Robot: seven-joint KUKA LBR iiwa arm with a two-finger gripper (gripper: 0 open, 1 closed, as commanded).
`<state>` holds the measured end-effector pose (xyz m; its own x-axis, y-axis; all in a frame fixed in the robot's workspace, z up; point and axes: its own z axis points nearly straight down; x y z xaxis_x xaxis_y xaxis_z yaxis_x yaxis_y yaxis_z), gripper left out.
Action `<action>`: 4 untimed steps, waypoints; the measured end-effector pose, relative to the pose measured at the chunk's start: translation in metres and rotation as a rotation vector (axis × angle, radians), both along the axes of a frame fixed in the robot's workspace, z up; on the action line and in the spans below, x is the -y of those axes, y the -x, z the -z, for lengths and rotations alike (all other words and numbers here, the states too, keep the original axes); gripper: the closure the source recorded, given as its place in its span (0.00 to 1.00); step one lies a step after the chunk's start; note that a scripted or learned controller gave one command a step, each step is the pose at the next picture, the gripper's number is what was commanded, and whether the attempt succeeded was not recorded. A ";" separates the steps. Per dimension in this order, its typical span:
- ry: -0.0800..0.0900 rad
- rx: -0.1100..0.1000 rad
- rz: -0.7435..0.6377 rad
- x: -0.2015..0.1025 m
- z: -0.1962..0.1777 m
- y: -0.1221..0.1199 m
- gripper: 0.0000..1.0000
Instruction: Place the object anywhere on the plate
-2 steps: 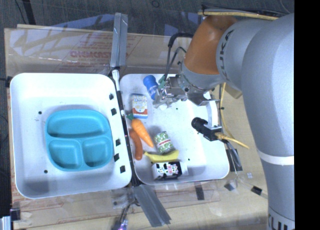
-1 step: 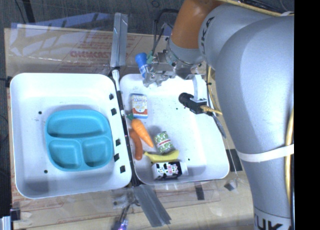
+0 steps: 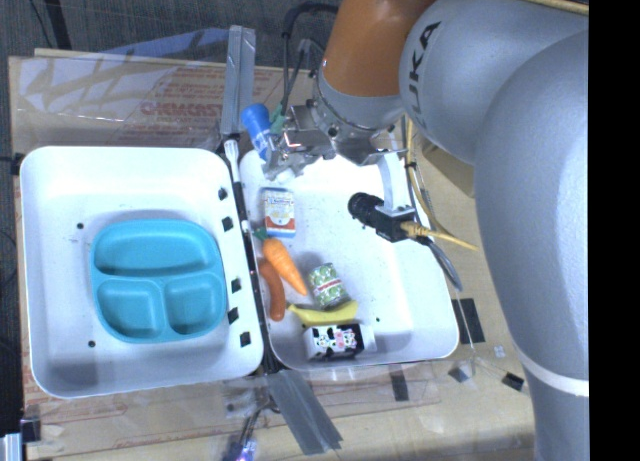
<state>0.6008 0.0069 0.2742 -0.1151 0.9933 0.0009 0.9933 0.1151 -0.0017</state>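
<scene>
Here's the claw [image 3: 283,157] at the far end of the right bin [image 3: 425,279], tucked under the arm's orange band [image 3: 365,29], and from this angle I cannot tell how it is set, nor whether anything sits in it. A blue cylindrical piece [image 3: 258,127] shows just to its left, against the upright divider [image 3: 238,79].

Directly below the claw, just beside it, lies a small carton with a red and white label [image 3: 279,212], flat on the bin floor. Further down from that come two carrots [image 3: 281,271] lying side by side along the bin's left wall. To their right sits a small green-patterned can [image 3: 325,284], and touching its lower edge a yellow banana [image 3: 322,314]. Nearest the front wall, well apart from the claw, is a black and white cow-patterned carton [image 3: 334,340].

Over to the claw's right, a black fitting with a yellow cable [image 3: 385,217] hangs over the bin.

Away to the lower left, across the divider, the blue compartment plate [image 3: 158,279] rests in the left bin [image 3: 60,209], well apart from the claw.
</scene>
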 end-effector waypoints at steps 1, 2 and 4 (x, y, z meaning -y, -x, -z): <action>0.001 -0.004 -0.109 -0.045 0.017 0.022 1.00; 0.001 0.002 -0.361 -0.045 -0.043 0.006 1.00; 0.000 -0.002 -0.617 -0.059 0.021 0.084 1.00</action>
